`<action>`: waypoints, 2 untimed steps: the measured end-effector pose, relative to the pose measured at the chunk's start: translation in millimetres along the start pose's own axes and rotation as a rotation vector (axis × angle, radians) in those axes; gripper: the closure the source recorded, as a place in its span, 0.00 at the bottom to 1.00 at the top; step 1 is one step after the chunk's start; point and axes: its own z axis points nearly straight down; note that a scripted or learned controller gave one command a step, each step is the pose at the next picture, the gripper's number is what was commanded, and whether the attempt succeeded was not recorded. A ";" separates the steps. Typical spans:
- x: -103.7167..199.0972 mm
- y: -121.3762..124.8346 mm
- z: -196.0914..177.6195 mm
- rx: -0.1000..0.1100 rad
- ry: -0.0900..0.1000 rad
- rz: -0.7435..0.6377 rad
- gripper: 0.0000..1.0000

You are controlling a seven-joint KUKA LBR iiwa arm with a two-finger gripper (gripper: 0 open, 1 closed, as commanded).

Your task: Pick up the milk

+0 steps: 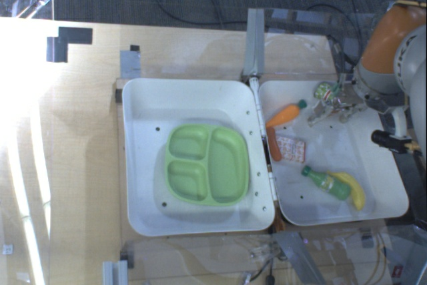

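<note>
A flat white carton with red print, which looks like the milk (289,148), lies on its side in the right bin (387,203), near the bin's left wall. My gripper (331,105) hangs at the end of the grey arm over the far part of that bin, up and to the right of the carton and apart from it. Just beside the gripper lies a small green and white object (325,91). I see nothing gripped.
An orange carrot (284,115) lies far left in the right bin. A green bottle (326,182) and a yellow banana (353,189) lie near the front. A brown-red stick (273,143) rests against the carton. The left bin (140,143) holds a green divided plate (207,165).
</note>
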 end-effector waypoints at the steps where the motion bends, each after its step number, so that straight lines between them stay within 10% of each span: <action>1: -1.7 -0.5 0.1 -0.001 -0.003 -0.018 0.00; 2: -2.7 -0.5 0.1 -0.002 -0.005 -0.017 0.00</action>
